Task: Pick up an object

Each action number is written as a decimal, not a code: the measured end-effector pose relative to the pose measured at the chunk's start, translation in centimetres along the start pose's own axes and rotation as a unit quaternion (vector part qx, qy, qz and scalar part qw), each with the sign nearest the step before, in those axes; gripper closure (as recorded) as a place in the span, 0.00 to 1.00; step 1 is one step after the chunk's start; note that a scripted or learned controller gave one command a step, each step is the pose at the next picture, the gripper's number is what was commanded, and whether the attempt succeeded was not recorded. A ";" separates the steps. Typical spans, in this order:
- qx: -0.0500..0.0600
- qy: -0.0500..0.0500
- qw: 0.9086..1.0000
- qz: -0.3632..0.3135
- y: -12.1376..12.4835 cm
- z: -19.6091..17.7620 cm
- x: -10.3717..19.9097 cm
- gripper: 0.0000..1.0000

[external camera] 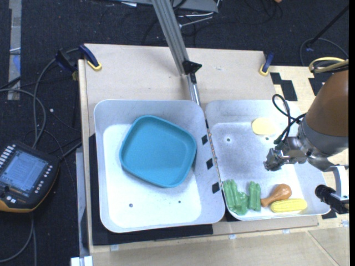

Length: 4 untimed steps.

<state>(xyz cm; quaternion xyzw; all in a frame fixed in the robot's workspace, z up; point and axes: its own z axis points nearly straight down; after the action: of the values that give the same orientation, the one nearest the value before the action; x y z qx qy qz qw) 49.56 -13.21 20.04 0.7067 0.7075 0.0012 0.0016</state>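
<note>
My gripper (274,160) hangs over the right bin (233,143), near its middle right, with the arm coming in from the right. Nothing shows between its dark fingers. A pale yellow round piece (263,127) lies at the bin's back, above the gripper. Along the front edge lie two green vegetables (241,197), an orange-brown drumstick-shaped piece (277,194) and a yellow corn cob (288,205). The drumstick sits just below the gripper.
The left bin (111,204) holds a blue square plate (158,151), tilted a little. A grey metal pole (172,29) slants from the top of the view down to the gap between the bins. Cables and a handheld pendant (22,176) lie left of the bench.
</note>
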 end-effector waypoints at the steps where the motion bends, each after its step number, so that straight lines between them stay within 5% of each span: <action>1: 0.002 0.000 1.000 0.000 0.0 -0.6 0.0 1.00; 4: 0.002 0.001 1.000 -0.002 6.7 -1.2 14.0 1.00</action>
<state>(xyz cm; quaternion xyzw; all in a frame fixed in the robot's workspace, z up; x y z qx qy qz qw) 56.21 0.84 21.22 0.7056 0.7086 0.0002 -0.0005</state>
